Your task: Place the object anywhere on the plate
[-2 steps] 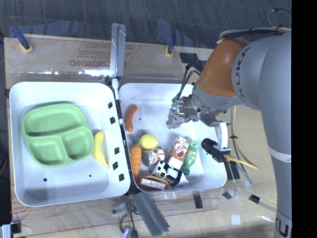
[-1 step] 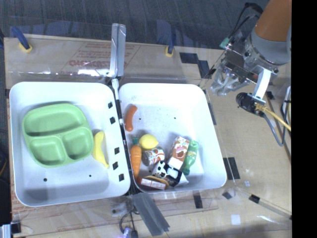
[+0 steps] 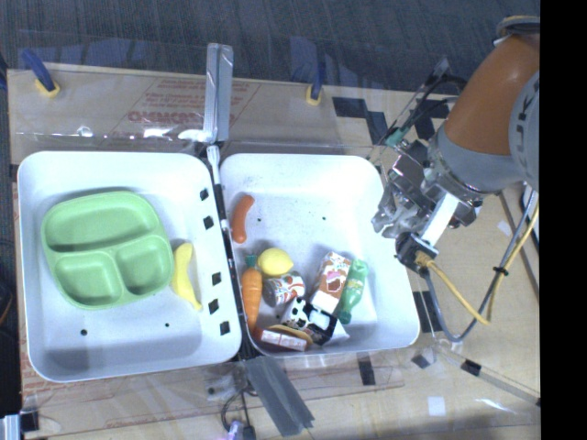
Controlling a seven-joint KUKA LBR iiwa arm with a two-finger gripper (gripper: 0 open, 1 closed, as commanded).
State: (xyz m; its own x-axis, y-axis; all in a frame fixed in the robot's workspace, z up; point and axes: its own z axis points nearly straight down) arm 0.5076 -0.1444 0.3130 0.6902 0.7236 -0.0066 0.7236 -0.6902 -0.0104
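— Green plate (image 3: 103, 248), three compartments, sits in the left bin (image 3: 37, 273), toward its left side. Do you see it?

— Yes. And a yellow banana (image 3: 186, 275) lies just beside the plate's right edge, on the bin floor, not on the plate.

— What about the right bin (image 3: 303, 177)?

— Most of the toys are heaped in its lower half. An orange-red sausage (image 3: 240, 218) lies alone near the left wall. Below it there is a lemon (image 3: 275, 262), and a carrot (image 3: 251, 299) runs lengthwise along the left wall.

— And next to the lemon?

— A small round can (image 3: 283, 291) with a red and white label, touching the lemon from below. To the right a printed carton (image 3: 332, 279) leans, with a green bottle (image 3: 352, 291) against its right side. Some black-and-white and dark packets (image 3: 298, 324) are piled at the front wall; I cannot tell what they are.

— Where is the arm?

— It reaches in from the right, orange band (image 3: 491, 94) uppermost. The gripper (image 3: 404, 232) is over the right rim of the right bin, above the wall, well apart from the heap of toys and far from the plate.

— Is it grasping anything?

— I see nothing between its fingers, but the wrist hardware and cables crowd the tip, so I cannot tell whether it is spread or clenched
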